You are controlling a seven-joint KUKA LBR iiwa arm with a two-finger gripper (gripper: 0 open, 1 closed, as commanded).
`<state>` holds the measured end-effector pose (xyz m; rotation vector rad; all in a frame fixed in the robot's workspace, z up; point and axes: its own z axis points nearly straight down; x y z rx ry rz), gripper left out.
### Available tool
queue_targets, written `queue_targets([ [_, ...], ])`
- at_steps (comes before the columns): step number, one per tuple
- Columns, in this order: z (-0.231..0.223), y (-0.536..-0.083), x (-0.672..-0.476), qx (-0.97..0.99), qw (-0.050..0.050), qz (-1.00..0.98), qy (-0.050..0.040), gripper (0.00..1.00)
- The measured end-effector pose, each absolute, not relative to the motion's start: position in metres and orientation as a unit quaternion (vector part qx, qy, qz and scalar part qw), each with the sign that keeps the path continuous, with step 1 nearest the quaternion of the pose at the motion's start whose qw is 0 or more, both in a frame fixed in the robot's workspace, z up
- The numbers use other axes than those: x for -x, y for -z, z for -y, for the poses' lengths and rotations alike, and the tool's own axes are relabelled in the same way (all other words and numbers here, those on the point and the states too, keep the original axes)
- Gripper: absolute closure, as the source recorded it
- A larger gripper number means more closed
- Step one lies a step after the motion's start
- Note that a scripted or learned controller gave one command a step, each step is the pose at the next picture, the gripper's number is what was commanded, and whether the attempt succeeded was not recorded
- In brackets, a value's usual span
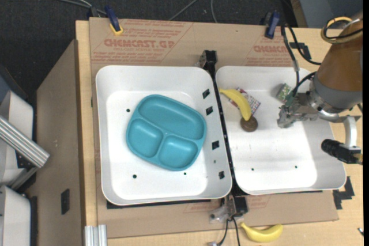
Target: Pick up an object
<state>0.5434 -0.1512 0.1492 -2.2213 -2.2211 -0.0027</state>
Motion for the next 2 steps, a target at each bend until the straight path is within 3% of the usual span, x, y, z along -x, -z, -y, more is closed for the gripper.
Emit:
queue_targets([
  [2,0.151,-0.233,-0.545,0.706,-0.002,0.708,0.0014,1.00],
])
